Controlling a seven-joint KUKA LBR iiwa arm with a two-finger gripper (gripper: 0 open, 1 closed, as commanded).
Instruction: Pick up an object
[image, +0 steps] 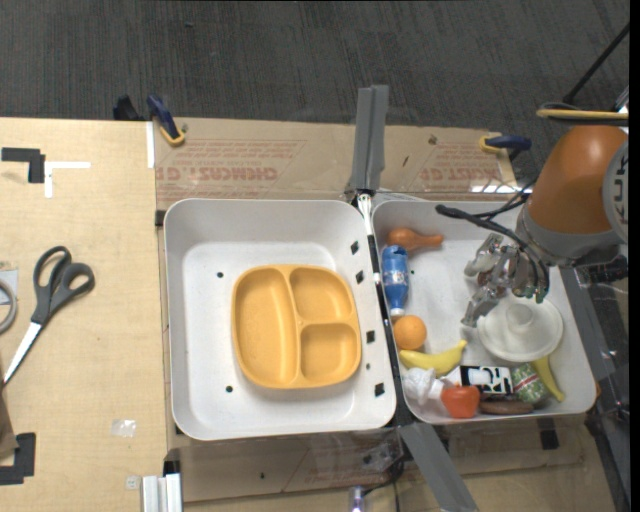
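Arm: grey with orange band (585, 175), reaching in from the right, wrist bent down over the right bin (440, 215).
Pincer (492, 290): hanging over the right bin just beside the white bowl (520, 330), at its upper-left rim. Cannot tell whether it is open or closed; the metal parts blur together, and nothing is visibly gripped.
Task objects: all candidates lie in the right bin, which is why the arm works on that side.
White bowl: upside-down-looking dish at the bin's right, nearest to the pincer; judged the likeliest target.
Blue bottle (395, 278): lying lengthwise against the bin's left wall.
Orange ball (409, 331): just below the bottle, near the left wall.
Banana (435, 358): between the ball and the lower clutter.
Red tomato-like piece (460, 401): at the lower edge, touching a black-and-white item (487, 378).
Brown drumstick-shaped toy (412, 238): near the top wall, well apart from the pincer.
Left bin (190, 300): holds a yellow divided tray (297, 325) lying flat in the middle; likely the drop side.
Tabletop (80, 380): scissors (45, 295) lie at far left, out of the work area.
Progress: judged early; no object lifted yet.
Risk: bowl's smooth curved rim may slip from a narrow grip.
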